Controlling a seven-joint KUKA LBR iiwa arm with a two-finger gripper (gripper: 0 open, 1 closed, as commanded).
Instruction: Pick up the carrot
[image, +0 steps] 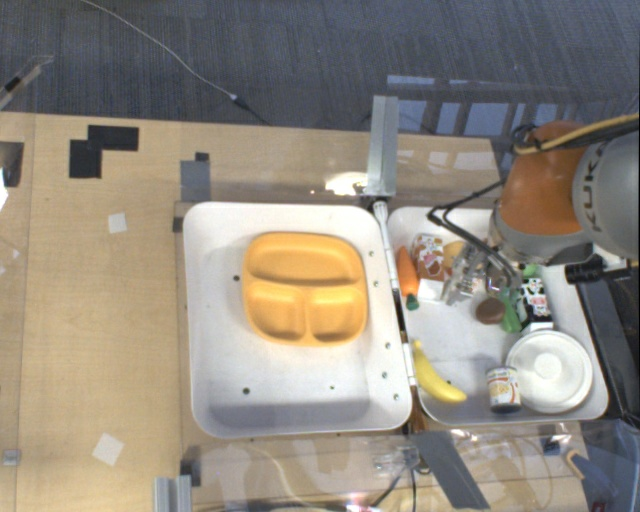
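Observation:
The carrot (405, 270), orange with a small green tip at its near end, lies along the left wall of the right bin (470, 412). My gripper (465, 282) hangs over the middle of that bin, a short way to the right of the carrot and apart from it. A small white block (431, 290) lies between the two. The grey arm with its orange band (540, 195) comes in from the upper right.
The right bin also holds a banana (438, 376), a small jar (503, 389), a white bowl (548, 371), a brown disc (489, 311), a green item (513, 312) and a red-printed packet (429, 254). In the left bin (215, 400) sits a yellow divided plate (304, 288).

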